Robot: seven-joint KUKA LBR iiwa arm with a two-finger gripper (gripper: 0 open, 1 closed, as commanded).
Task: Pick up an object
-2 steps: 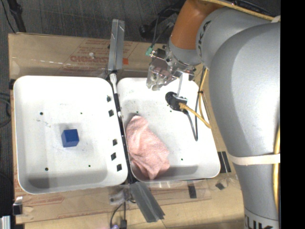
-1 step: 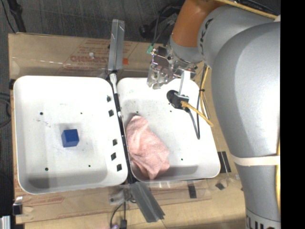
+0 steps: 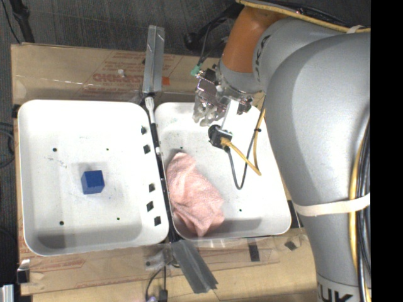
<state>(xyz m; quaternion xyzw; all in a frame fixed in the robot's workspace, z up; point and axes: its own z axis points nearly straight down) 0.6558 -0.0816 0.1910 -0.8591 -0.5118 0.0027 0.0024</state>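
I see a crumpled pink cloth (image 3: 192, 195), soft and nubbly, lying in the right bin (image 3: 267, 216) against its left wall, and a small hard-edged blue cube (image 3: 92, 182) sitting alone in the left bin (image 3: 38, 115). My tool (image 3: 206, 113) hangs over the right bin's far end, well apart from the cloth, a yellow cable (image 3: 242, 158) looping below it; whether it is apart or together I cannot tell. Both smooth white bins rest on a brown cardboard-covered desk (image 3: 75, 68).

A: How many bins are there?
B: Two white bins: a left bin (image 3: 38, 115) and a right bin (image 3: 267, 212).
A: And the things inside them?
B: One blue cube (image 3: 92, 181) and one pink cloth (image 3: 194, 195).
A: How many robot arms?
B: One grey arm (image 3: 315, 106).
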